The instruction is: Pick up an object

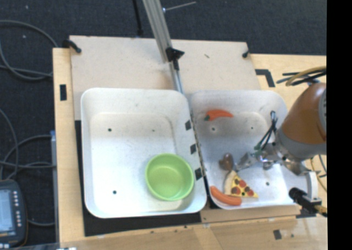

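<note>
Pizza slice [241, 187] flat in right bin [275, 202]

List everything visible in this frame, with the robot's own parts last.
Left bin: 1, white, left side of bench.
Right bin: 1, white, beside it on the right.
Bowl: 1, green, left bin, near front right corner.
Carrot-like piece: 1, orange, right bin, toward the back.
Pizza slice toy: 1, yellow with red spots, right bin, front.
Small lump: 1, brown, right bin, above the pizza slice.
Arm: 1, grey and orange, over right bin.
Gripper: 1, beside the brown lump.

Arm [305, 122] reaching from right, claw [246, 161] lowered, pointing left.
</note>
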Available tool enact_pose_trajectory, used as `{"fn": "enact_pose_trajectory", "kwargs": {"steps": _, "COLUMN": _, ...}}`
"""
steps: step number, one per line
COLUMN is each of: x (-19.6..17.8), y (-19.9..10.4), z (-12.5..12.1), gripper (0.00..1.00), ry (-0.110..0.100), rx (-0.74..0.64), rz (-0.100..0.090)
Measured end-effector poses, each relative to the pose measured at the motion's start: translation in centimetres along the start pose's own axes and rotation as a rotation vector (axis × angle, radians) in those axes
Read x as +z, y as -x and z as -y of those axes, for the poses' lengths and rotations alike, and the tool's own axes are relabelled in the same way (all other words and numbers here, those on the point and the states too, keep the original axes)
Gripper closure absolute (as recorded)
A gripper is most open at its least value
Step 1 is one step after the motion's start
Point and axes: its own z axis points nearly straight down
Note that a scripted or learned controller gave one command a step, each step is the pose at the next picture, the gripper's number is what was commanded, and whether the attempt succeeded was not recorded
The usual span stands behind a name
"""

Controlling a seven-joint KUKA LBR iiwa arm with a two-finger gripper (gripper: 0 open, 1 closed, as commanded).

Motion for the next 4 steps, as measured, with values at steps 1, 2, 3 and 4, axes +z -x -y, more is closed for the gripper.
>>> {"fn": "enact_pose_trajectory", "kwargs": {"steps": 1, "x": -1.3, "y": 0.0, "z": -0.1, "gripper": 1.00, "ry": 0.004, "rx": 0.003, "rz": -0.003}}
{"fn": "enact_pose_trajectory", "kwargs": {"steps": 2, "x": -7.4, "y": 0.6, "z": -0.9, "gripper": 1.00, "ry": 0.007, "rx": -0.006, "rz": 0.000}}
{"fn": "enact_pose_trajectory", "kwargs": {"steps": 3, "x": -12.5, "y": 0.0, "z": -0.5, "gripper": 1.00, "ry": 0.007, "rx": -0.006, "rz": -0.001}}
{"fn": "enact_pose_trajectory", "kwargs": {"steps": 4, "x": -13.9, "y": 0.0, "z": -0.6, "gripper": 1.00, "ry": 0.003, "rx": -0.007, "rz": -0.003}}
